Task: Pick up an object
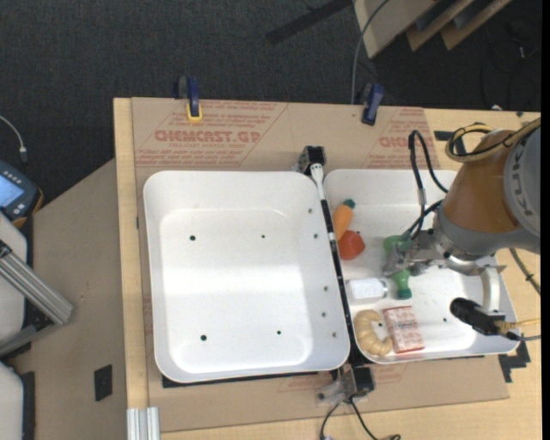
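We are hovering the gripper, finger state unclear, over a small green plastic toy, likely light and slippery, best pinched mid-body.

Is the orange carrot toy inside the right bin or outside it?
Inside. The carrot toy lies on the right bin's floor, near its left wall.

My desk is a brown cardboard-covered board printed with red lettering, held at its far edge by two blue clamps. Around it lies dark grey carpet. To the left stands a silver aluminium rail and a small device with a lit blue screen. Wooden boards lie beyond the far edge. Light is even.
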{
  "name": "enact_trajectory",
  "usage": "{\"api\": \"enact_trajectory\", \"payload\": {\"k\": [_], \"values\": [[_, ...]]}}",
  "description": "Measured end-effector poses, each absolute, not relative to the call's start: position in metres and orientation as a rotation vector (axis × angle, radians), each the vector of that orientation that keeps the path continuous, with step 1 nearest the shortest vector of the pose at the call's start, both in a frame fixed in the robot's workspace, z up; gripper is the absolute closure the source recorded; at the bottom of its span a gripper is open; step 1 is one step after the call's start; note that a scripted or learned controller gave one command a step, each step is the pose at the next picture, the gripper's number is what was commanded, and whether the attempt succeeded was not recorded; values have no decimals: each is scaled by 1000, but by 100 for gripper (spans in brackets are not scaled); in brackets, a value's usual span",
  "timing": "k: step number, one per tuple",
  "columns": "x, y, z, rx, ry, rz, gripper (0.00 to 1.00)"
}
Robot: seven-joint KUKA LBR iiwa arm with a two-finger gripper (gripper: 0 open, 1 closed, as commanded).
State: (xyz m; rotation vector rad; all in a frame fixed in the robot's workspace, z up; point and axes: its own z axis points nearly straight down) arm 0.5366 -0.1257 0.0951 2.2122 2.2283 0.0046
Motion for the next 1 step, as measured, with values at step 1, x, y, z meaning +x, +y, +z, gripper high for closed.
{"api": "enact_trajectory", "payload": {"k": [1], "values": [[504, -51, 189, 2212, 2227, 8, 100]]}}
